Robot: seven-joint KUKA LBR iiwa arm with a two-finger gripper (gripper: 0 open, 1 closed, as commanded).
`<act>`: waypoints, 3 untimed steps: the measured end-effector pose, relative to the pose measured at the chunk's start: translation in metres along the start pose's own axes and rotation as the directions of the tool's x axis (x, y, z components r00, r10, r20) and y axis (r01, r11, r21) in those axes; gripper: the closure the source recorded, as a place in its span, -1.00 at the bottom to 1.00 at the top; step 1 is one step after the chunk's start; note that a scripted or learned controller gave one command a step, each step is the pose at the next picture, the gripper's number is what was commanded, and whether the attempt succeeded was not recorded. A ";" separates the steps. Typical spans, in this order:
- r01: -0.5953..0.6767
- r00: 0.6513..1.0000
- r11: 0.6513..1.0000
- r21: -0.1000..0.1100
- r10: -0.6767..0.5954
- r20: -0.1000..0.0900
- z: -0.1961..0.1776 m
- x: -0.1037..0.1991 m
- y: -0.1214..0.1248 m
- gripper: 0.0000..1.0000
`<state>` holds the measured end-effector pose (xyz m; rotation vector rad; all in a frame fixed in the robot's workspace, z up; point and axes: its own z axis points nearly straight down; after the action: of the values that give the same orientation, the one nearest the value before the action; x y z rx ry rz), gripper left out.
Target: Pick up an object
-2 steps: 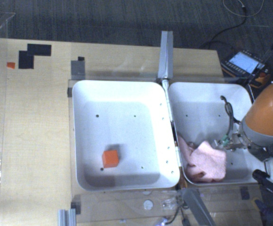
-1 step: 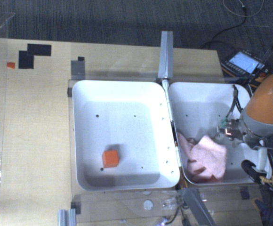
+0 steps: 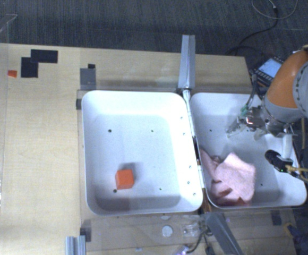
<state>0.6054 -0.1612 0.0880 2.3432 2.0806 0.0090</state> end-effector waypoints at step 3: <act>0.242 0.970 0.970 -0.004 -0.242 0.001 -0.003 0.020 -0.083 -1.00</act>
<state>0.5254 -0.1316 0.0903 2.0694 2.3472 0.0111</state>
